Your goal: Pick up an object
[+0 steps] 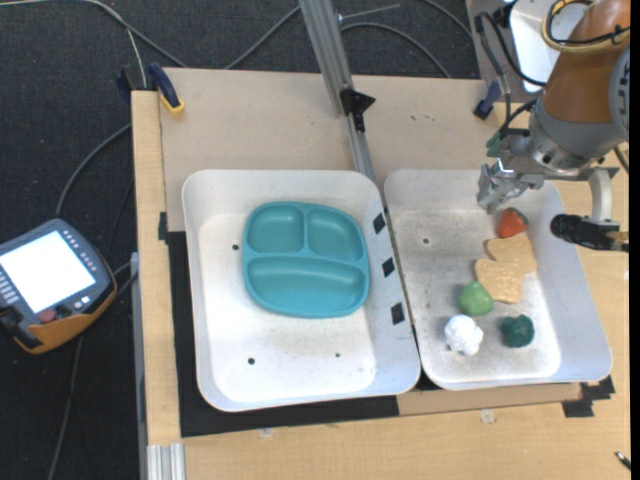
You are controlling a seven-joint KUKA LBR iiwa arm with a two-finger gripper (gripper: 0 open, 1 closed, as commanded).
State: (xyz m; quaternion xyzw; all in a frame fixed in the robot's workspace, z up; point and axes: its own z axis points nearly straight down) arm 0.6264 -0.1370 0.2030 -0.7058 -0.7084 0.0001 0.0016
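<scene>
Fingers' spread indiscernible: gripper (497, 192) over right bin (440, 298) by orange piece (511, 223); bare floor leftward.

**Colours across my two bins**

I see a teal divided plate (304, 259) in the white left bin (215, 368). In the white right bin (440, 268), speckled with dark flecks, I see a red-orange piece (512, 223), two tan slices (507, 266), a light green lump (476, 298), a dark green one (517, 330), and a white one (463, 334). The surface (250, 118) is pale beige.
</scene>
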